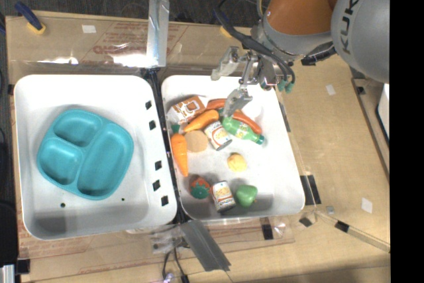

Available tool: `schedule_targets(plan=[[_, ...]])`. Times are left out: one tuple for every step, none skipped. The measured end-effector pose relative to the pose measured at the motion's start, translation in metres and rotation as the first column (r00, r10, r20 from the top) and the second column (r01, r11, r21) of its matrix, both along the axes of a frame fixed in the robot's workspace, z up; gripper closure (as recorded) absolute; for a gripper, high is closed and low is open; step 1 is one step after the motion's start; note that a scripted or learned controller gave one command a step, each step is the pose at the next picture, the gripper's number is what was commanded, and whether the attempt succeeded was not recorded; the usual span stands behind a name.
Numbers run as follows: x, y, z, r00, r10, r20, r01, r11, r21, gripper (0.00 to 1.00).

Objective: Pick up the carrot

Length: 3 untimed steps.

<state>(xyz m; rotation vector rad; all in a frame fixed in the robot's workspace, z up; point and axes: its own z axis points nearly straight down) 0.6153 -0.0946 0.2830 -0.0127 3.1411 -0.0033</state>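
Orange carrot (179, 153), teal tray (84, 153), white bins (285, 162).

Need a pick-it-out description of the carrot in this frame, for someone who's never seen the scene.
Take the right bin, the one crowded with toy food. Along its left wall, about halfway down, lies the carrot: a plain orange cone running lengthwise along the wall with its tip toward the near edge. The other orange pieces sit farther in by the green bottle; a round tan piece lies beside it.

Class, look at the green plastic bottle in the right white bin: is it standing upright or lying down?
Lying down. The green plastic bottle rests on its side in the right white bin, long axis along the floor, among other toy foods.
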Motion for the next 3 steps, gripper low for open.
schedule_targets(plan=[[-0.137, -0.006, -0.052, 1.000, -0.002, -0.003, 0.002, 1.000, 0.002, 0.00], [-0.075, -0.039, -0.183, 0.997, -0.077, 0.005, 0.077, 0.997, 0.001, 0.00], [-0.139, -0.006, -0.192, 0.999, -0.039, -0.001, 0.039, 0.999, 0.003, 0.00]])
